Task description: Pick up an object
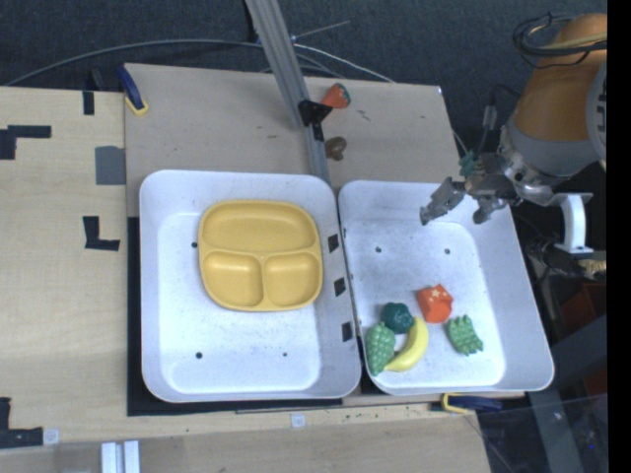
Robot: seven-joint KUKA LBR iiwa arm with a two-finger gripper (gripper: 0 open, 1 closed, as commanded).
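Clearly spread, gripper [461,205], fingers apart, pinching nothing, hanging over the far edge of the right bin [493,264]. Well apart from the targets: red toy pepper [434,303], green leafy toy [463,334], banana [411,347], dark green broccoli piece [397,316] and green bumpy fruit [381,347], all bunched at the near end of that bin. Likely trouble: banana, broccoli and bumpy fruit touching, so a finger landing on a neighbour, nudging the pile, or closing on two at once. Also rounded plastic prone to slipping out. Safer picks: pepper or leafy toy, standing a little freer. Left bin [168,294] bearing a yellow divided plate [261,254]. Pale wooden bench [59,264], dark carpet [414,18] beyond, grey pole [281,42] overhead.
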